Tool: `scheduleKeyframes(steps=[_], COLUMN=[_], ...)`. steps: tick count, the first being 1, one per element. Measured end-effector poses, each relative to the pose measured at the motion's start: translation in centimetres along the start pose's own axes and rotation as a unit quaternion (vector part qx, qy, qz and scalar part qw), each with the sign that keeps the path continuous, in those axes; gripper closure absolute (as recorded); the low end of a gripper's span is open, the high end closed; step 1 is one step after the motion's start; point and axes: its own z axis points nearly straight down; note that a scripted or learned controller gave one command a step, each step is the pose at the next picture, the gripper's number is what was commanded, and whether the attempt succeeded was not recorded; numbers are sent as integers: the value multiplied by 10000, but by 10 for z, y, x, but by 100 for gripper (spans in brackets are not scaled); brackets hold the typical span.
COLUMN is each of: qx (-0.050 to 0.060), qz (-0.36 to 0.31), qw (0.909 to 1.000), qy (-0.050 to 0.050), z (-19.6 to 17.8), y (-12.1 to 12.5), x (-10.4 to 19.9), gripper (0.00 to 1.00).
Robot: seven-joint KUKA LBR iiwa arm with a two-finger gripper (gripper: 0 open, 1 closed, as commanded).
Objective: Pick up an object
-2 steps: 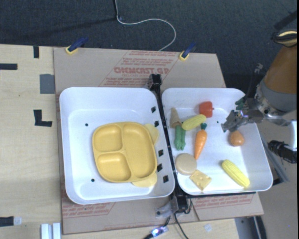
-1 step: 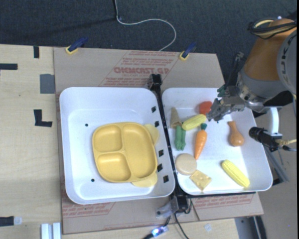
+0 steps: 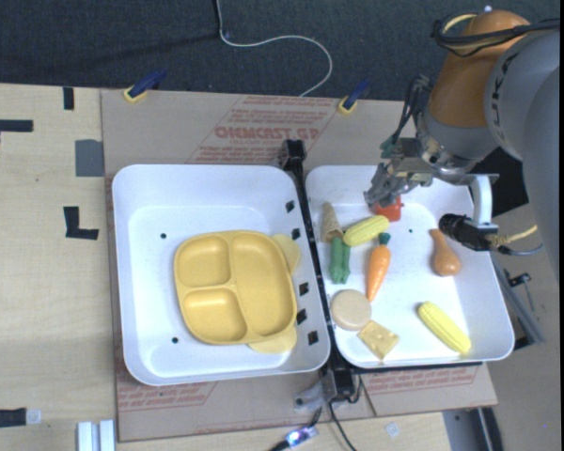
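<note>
The right white bin (image 3: 493,341) holds several toy foods: an orange carrot (image 3: 378,267), a green cucumber (image 3: 339,260), a small yellow corn piece (image 3: 365,230), a larger corn cob (image 3: 444,327), a brown drumstick (image 3: 443,255), a round beige biscuit (image 3: 350,309) and a cheese wedge (image 3: 379,339). My gripper (image 3: 389,193) hangs low over the bin's far part, right above a small red piece (image 3: 388,213) that it partly hides. Nothing can be seen held in it.
The left white bin (image 3: 141,205) carries a yellow divided plate (image 3: 235,285) lying over a pale yellow sheet. A tan stick-like piece (image 3: 330,221) leans by the divider between the bins. A white cable (image 3: 291,40) runs behind the bench.
</note>
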Motion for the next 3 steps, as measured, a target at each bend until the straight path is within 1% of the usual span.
scheduleKeyframes(steps=[1,2,3], qx=[2,4,0], qz=[18,27,19], qw=[10000,10000,10000], qy=[-5,-9,-11], z=[-3,-12,-12], y=[15,7,28], x=[9,11,11], gripper=[100,100,100])
